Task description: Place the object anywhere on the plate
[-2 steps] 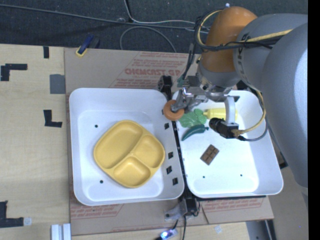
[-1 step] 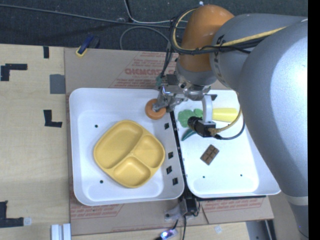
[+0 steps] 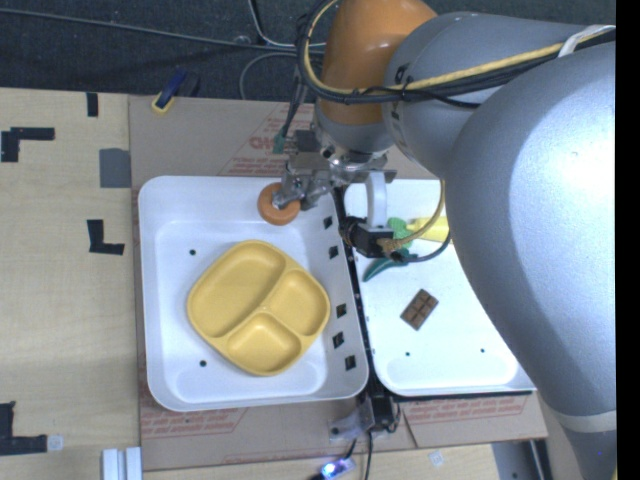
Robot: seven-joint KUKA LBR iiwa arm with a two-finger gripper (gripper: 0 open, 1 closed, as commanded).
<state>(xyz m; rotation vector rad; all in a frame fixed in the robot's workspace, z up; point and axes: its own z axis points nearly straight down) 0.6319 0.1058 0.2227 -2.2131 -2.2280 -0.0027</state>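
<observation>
Task incomplete. Round orange-brown object (image 3: pixel 277 205), doughnut-like, seen at far edge of left bin (image 3: pixel 165 268), directly under pincer (image 3: pixel 297 190) and touching or nearly touching it; far side of yellow compartment plate (image 3: pixel 258 307), apart from it, not on it. Pincer state: cannot tell, fingertips merged with object and mounting hardware. Grip unconfirmed. Remaining, by judgement: carry nearward over plate, release. Object round, so no clear long axis or pointing direction. Brown bar (image 3: pixel 419 309) and green item (image 3: pixel 400 232) noted in right bin (image 3: pixel 450 368).

Yellow plate (image 3: pixel 258 308), white bins (image 3: pixel 160 268), brown chocolate bar (image 3: pixel 419 309)
</observation>
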